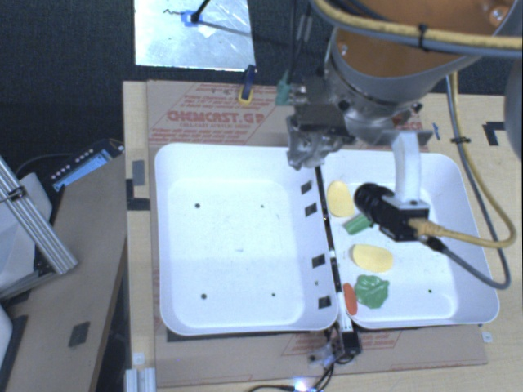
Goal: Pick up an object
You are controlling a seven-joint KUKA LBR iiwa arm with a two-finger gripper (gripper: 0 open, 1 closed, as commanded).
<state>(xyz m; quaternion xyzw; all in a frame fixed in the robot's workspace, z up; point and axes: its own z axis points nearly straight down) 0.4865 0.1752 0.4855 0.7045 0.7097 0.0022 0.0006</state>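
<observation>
No object is seen to be lifted: all the candidate items lie in the right bin (458, 219), close to the divider. A yellow rounded piece (338, 198) is found nearest the far end, with a small green piece (357, 224) just beside it; a second yellow piece (373, 257) lies nearer the camera, and beyond that a larger green leafy item (372, 291) is set next to a small orange-red piece (350, 299), which rests against the divider. The left bin (229, 243) is seen alongside.

The end effector (313, 152) is placed over the far end of the divider between the two bins, above and slightly beyond the first yellow piece. Whether it is open or closed cannot be told from this slanted view, and nothing is seen within it. A black camera-like unit (388, 211) with a yellow cable is carried on a white bracket beside it, over the right bin.

The task is judged to be at an early stage: an item has yet to be approached, closed on and raised. The bins rest on a cardboard sheet (212, 117) laid over the surface (135, 129)
</observation>
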